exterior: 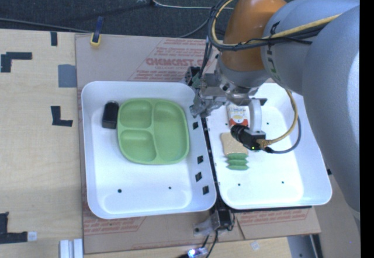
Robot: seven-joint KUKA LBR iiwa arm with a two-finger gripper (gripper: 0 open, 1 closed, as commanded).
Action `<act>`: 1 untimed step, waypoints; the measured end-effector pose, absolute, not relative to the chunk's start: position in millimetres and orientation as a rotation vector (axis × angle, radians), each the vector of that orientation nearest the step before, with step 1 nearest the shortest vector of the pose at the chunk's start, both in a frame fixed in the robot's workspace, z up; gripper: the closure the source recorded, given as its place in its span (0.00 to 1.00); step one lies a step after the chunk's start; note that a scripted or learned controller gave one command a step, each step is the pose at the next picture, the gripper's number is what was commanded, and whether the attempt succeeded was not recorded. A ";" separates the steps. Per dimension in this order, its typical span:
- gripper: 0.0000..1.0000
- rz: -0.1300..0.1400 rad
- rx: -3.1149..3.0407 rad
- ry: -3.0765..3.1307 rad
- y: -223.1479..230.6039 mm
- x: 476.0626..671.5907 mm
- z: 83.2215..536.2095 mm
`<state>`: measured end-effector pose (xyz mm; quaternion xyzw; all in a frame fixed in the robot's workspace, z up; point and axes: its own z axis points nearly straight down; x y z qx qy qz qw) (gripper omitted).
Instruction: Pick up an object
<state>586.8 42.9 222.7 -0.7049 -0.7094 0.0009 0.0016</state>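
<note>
My gripper [229, 98] hangs over the far left part of the right bin [304, 187], under the arm's orange band. Just below it lies a small white packet with an orange label [237, 115], partly covered by the wrist. In front of the packet lie a tan bread slice [230, 143] and a green pea pod toy [237, 161]. A black cable plug [245, 136] dangles over the bread slice. In the left bin, a green divided plate [153, 131] lies beside a small black block [110, 115].
The two white bins meet at a central rim [205, 157] right beside the gripper. The left bin [140, 195] has bare floor toward the front. Cardboard [158, 58] underlies both bins. The arm's grey body fills the right side.
</note>
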 end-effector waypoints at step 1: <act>1.00 -0.001 -2.213 -2.228 96.7 599.5 231.5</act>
